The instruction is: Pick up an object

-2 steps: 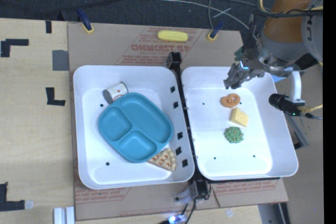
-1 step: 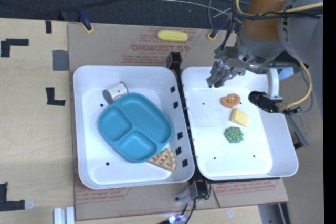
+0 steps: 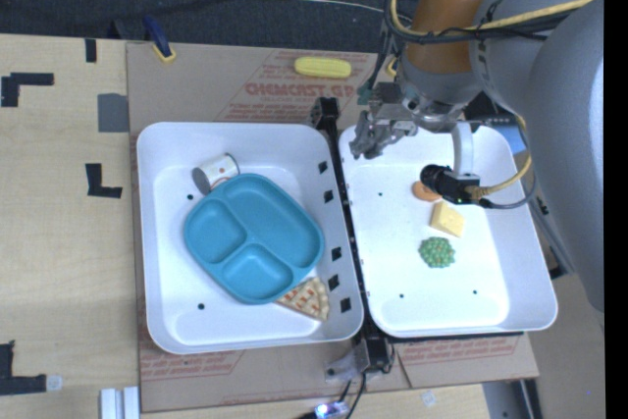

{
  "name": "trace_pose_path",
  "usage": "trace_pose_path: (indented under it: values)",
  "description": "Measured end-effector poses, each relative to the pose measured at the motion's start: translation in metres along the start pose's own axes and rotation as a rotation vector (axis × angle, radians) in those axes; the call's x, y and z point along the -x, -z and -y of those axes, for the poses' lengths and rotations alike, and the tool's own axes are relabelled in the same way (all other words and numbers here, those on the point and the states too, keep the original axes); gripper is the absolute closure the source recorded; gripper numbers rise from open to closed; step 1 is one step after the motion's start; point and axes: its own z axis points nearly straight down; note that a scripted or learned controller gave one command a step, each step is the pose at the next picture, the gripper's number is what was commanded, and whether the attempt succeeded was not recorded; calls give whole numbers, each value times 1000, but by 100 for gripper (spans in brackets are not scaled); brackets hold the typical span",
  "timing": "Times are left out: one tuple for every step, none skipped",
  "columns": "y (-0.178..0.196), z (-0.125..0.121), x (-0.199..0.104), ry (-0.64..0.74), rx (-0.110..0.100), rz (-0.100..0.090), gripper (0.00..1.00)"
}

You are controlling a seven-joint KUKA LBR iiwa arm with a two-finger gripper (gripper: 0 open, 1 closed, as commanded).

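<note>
We see two shallow white bins side by side on the bench (image 3: pixel 59 211). The left bin (image 3: pixel 157 299) holds a blue divided plate (image 3: pixel 253 236), which lies flat near the middle. Just beyond the plate's far left corner a small can-like cup (image 3: pixel 215 173) lies on its side, close against the plate. At the plate's near right corner a pizza-slice toy (image 3: pixel 306 297) pokes out, touching the plate's rim.

The right bin (image 3: pixel 491 309) holds three small pieces near its middle: an orange piece (image 3: pixel 426 192), partly hidden by a black part of the arm, a yellow cheese-like wedge (image 3: pixel 447 219) just nearer than it, and a green round broccoli-like piece (image 3: pixel 438 252) nearer still, apart from the wedge.

The gripper (image 3: pixel 375 140) hangs over the far left corner of the right bin, close to the wall between the bins and well apart from the three pieces. We cannot tell whether it is open or closed, and we see nothing in it.

A yellow banana-like object (image 3: pixel 322 67) lies on the cardboard sheet (image 3: pixel 245 83) beyond the bins.
</note>
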Motion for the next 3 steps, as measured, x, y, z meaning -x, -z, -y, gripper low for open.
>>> trace_pose_path:
  values:
    - [-6, -25, -44, 0, 1, -1, 100]
    - [5, -37, -99, 0, 1, -1, 100]
    - [-8, -38, -109, -3, -1, 1, 100]
